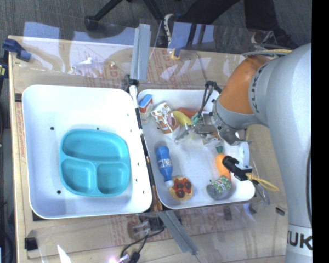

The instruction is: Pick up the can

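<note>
I see the tool [193, 129] low in the right bin [238, 197], near the can [145, 101] at its upper-left corner; I cannot tell its grip state.

A blue three-compartment tray [95, 162] lies in the left white bin [38, 100], well left of the gripper [193, 129]. In the right white bin [200, 199], a blue bottle [164, 163] lies lower left of the gripper, a small carton [163, 116] and banana [182, 116] just left, a carrot [223, 166] lower right.
</note>
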`<control>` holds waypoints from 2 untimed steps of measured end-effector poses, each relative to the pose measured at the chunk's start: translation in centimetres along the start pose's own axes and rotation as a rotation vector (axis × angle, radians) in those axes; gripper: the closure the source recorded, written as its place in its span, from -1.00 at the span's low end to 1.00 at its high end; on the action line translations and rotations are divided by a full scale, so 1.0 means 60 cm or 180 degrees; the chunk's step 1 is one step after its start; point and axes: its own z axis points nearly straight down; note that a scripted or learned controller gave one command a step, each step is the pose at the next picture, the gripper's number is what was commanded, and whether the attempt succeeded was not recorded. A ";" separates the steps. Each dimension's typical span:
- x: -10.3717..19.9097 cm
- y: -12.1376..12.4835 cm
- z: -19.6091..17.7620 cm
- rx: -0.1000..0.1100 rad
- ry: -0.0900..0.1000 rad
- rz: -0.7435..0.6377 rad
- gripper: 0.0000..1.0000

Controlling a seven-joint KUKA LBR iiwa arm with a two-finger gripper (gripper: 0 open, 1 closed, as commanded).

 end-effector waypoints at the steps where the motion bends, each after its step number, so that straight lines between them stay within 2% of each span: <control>1: 0.020 -0.098 -0.056 0.0026 0.0014 -0.0678 -1.00; 2: -0.018 -0.170 -0.041 0.0028 0.0019 -0.1563 -1.00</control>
